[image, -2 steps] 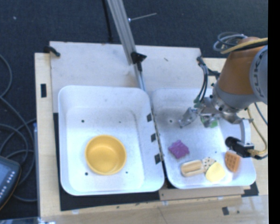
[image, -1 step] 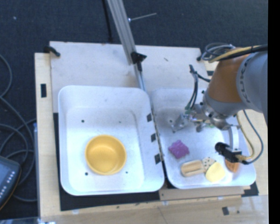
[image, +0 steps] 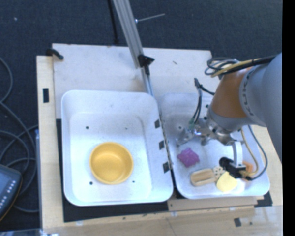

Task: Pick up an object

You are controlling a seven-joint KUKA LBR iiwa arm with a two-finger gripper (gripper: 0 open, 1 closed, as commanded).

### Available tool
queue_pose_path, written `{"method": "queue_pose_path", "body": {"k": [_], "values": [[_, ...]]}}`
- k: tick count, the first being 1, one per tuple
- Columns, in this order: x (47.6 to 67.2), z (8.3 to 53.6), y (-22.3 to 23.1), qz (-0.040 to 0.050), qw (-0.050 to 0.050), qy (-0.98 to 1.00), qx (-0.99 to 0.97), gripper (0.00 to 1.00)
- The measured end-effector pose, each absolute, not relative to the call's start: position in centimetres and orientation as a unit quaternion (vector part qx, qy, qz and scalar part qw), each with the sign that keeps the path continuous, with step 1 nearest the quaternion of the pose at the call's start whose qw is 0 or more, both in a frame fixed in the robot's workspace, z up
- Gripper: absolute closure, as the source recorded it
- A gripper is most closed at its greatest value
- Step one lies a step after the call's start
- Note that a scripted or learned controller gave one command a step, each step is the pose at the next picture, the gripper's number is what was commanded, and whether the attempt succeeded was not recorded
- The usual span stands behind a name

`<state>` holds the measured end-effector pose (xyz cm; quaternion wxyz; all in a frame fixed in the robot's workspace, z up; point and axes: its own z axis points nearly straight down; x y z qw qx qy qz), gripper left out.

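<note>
Hand [image: 192,134] low in the right white plastic bin [image: 179,104], over bare floor just up from the purple crumpled soft lump [image: 188,157]. Can't tell how far open it is; nothing visibly held. Nearest pick is the lump: shift toward the near wall, centre over it, descend straight. Tan wooden block [image: 202,177] and pale yellow rounded piece [image: 226,182] crowd the near wall; avoid them. Yellow round bowl [image: 111,162] sits in the left white plastic bin [image: 73,132].

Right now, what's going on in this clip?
A grey arm reaches in from the right over the right-hand bin, its pincer low near the bin's middle. Just below it lies a purple block, with a tan wooden piece and a yellow lump nearer the front edge. Nothing is lifted yet. The left bin holds a yellow bowl.
</note>
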<state>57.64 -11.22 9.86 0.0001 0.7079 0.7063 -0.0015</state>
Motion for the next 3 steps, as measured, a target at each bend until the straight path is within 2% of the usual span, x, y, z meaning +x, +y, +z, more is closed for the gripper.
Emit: {"method": "queue_pose_path", "body": {"k": [1, 2, 3], "values": [[57.8, 11.2, -11.3, 0.0015, 0.002, 0.704, 0.710, 1.00], [57.8, 17.6, -11.1, 0.0025, 0.003, 0.708, 0.706, 1.00], [58.5, 22.1, -11.3, 0.0020, 0.003, 0.708, 0.706, 1.00]]}}
